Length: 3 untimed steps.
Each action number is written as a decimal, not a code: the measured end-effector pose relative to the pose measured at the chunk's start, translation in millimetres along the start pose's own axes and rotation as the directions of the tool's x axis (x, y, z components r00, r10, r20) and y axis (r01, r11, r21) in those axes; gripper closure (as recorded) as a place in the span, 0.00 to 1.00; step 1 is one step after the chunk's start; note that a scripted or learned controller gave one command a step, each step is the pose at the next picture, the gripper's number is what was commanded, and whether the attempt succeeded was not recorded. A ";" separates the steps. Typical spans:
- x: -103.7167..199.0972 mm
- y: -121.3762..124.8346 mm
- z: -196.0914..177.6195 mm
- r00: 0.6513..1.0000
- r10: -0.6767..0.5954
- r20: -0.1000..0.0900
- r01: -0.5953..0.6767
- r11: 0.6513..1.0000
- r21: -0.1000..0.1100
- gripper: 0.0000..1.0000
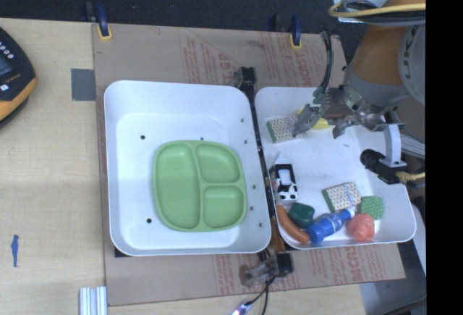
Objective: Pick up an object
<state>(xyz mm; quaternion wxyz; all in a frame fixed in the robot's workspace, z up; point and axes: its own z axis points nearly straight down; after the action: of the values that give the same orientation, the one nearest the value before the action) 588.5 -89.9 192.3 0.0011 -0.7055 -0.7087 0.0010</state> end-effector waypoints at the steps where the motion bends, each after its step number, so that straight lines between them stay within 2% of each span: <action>1: -26.3 66.1 86.0 1.000 -0.001 0.003 0.001 1.000 -0.013 0.00; 2: -27.9 66.5 74.5 1.000 -0.007 0.007 0.007 1.000 -0.012 1.00; 3: -63.0 -2.6 78.4 1.000 0.001 0.001 -0.001 1.000 0.001 1.00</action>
<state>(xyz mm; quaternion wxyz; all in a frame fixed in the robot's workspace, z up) 586.0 -153.0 113.9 0.0011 -0.7058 -0.7084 0.0018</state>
